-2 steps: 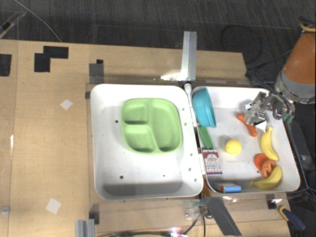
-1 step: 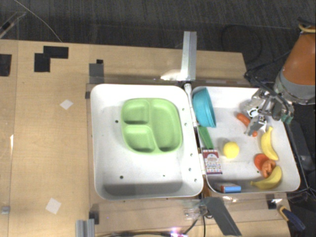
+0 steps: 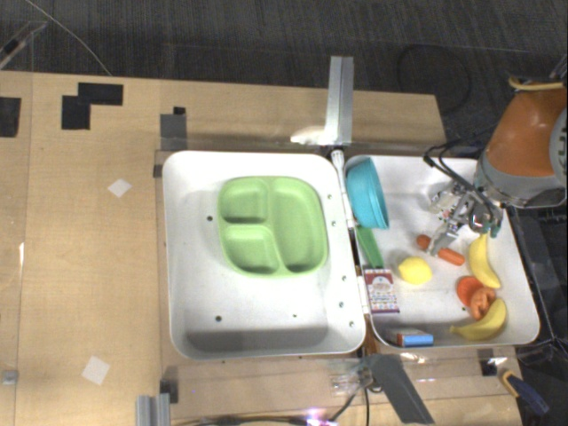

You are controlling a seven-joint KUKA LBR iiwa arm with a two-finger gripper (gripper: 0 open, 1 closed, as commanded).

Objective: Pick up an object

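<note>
Across the top of the frame we see dark carpet (image 3: 222,16), crossed at upper left by a thin pale cable (image 3: 67,34). Below it lies a light wooden bench (image 3: 80,264) bearing black square marks (image 3: 89,103) at upper left and small pale tags (image 3: 119,187) at left. A metal post (image 3: 341,100) stands at upper centre. Lighting is even.

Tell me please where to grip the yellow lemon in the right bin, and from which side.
Probably grip the lemon across its short middle, coming straight down from above. It is small and rounded, with bare bin floor around it; the small carton on its left is the nearest neighbour.
</note>
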